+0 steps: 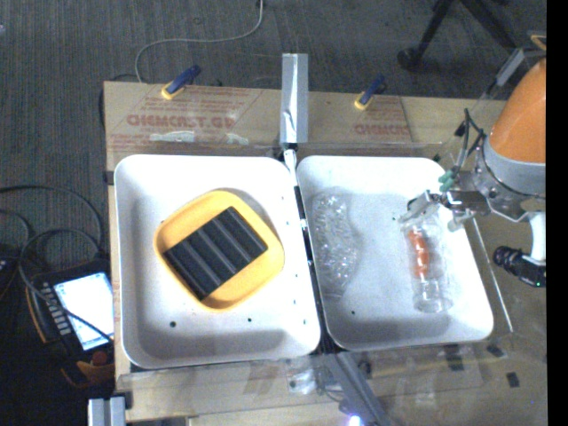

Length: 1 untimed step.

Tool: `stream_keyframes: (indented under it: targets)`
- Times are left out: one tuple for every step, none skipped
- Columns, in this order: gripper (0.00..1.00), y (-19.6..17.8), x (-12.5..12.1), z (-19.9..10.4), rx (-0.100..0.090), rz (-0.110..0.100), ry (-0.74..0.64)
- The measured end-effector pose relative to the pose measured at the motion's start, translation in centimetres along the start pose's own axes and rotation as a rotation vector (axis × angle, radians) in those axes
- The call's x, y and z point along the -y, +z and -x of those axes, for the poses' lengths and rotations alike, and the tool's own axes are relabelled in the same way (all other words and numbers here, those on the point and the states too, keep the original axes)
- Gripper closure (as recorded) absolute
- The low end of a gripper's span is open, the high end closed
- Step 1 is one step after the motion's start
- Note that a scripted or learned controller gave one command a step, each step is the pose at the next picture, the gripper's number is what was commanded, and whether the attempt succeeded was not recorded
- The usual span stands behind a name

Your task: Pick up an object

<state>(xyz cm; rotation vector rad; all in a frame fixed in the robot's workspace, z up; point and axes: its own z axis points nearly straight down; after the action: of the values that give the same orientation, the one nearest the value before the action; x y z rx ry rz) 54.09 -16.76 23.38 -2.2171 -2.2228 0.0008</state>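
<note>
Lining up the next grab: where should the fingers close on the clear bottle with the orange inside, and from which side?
Probably across the middle of the clear bottle, coming straight down. It lies flat, pointing roughly up-down the right bin, so its narrow width suits the gripper.

A single camera is fixed above the desk (pixel 133 114) and looks down on it at a slant. It stands far enough off to take in both white bins whole, the left bin (pixel 133 238) and the right bin (pixel 461 318) side by side across the middle of the frame. The far edge of the desk lies toward the top, with dark floor (pixel 71 34) beyond it and along the left side. The arm (pixel 524 131) enters from the right edge.
</note>
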Motion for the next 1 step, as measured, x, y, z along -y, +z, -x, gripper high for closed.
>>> stream_keyframes:
  targets:
    - [0.00, 13.72, 0.45, 4.70, 0.001, 0.008, -0.246]
